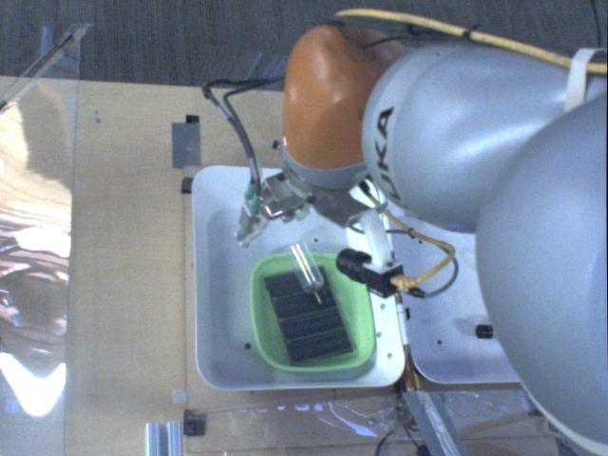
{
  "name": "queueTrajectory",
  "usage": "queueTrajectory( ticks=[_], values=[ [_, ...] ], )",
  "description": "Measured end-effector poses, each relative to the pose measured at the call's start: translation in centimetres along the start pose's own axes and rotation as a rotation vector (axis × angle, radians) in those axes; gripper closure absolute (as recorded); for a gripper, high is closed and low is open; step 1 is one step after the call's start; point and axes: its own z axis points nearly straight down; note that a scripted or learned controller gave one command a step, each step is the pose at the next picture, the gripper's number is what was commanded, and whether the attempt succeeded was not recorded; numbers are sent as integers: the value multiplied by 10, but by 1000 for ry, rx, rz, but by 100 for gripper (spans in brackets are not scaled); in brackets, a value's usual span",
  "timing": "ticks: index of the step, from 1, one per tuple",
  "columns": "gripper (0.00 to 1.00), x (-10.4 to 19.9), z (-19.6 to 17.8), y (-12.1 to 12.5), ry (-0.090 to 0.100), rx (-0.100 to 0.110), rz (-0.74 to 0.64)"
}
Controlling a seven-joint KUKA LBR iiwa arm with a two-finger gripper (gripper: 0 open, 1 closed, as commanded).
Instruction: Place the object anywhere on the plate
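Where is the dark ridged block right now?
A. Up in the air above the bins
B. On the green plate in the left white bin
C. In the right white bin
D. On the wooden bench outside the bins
B. The dark ridged rectangular block lies flat on the green square plate, which sits in the left shallow white bin, with the pincer just above it.

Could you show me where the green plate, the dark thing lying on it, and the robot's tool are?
green plate [264, 283]: camera view, on its left rim.
dark object [306, 319]: camera view, on the middle of its ribbed top.
tool [311, 275]: camera view, on the thin metal fingers above the dark object.
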Motion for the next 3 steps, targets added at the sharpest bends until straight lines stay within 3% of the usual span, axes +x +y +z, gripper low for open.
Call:
queueTrajectory(
  ticks=[1, 2, 3],
  values=[
    [0, -9, -50, -26, -1, -3, -287],
    [0, -1, -126, -73, -2, -5, -537],
    [0, -76, -127, -107, -4, -2, -673]
  ],
)
